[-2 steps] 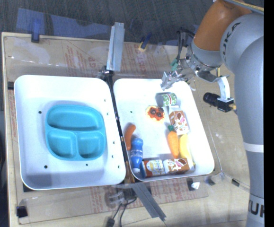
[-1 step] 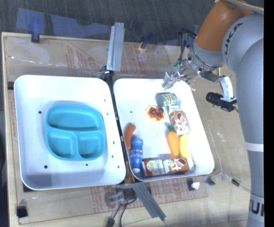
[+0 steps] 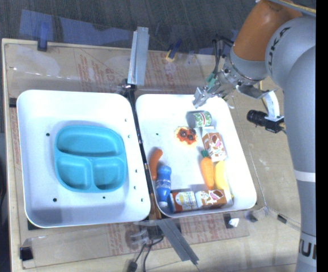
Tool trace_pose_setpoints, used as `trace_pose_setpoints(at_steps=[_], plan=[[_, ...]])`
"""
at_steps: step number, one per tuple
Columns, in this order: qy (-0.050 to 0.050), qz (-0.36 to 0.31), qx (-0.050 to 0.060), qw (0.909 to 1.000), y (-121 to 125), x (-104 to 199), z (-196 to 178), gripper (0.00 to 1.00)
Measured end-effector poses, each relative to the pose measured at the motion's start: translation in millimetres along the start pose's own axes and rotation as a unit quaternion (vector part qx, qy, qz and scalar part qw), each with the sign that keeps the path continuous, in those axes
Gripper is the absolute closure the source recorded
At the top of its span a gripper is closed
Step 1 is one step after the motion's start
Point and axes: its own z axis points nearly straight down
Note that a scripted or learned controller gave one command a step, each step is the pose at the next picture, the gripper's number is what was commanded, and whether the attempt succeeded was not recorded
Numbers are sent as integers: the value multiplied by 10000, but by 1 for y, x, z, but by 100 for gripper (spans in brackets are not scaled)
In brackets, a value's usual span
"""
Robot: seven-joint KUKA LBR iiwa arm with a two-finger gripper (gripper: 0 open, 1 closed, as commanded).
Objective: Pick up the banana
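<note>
The banana (image 3: 221, 176) lies in the right bin (image 3: 240, 152), near that bin's right wall and toward its front, lengthwise beside a carrot (image 3: 208, 171) that touches its left side. Just behind the banana is a small carton (image 3: 213, 144), and behind that a green can (image 3: 200, 118) on its side. Left of the carton sits an orange-and-black toy (image 3: 186, 134). A juice box (image 3: 200, 199) lies along the front wall, just in front of the banana. Left of the carrot are a blue bottle (image 3: 163, 186) and a sausage (image 3: 154, 162). The claw (image 3: 202, 96) hovers over the bin's back edge, behind the can and well apart from the banana; whether it is open or closed cannot be told. The left bin (image 3: 33, 152) holds a blue tray (image 3: 90, 157).
</note>
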Motion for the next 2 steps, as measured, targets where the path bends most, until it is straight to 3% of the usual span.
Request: trace_pose_setpoints(at_steps=[2], plan=[[8,-322,12,9995,4,17,-4,100]])
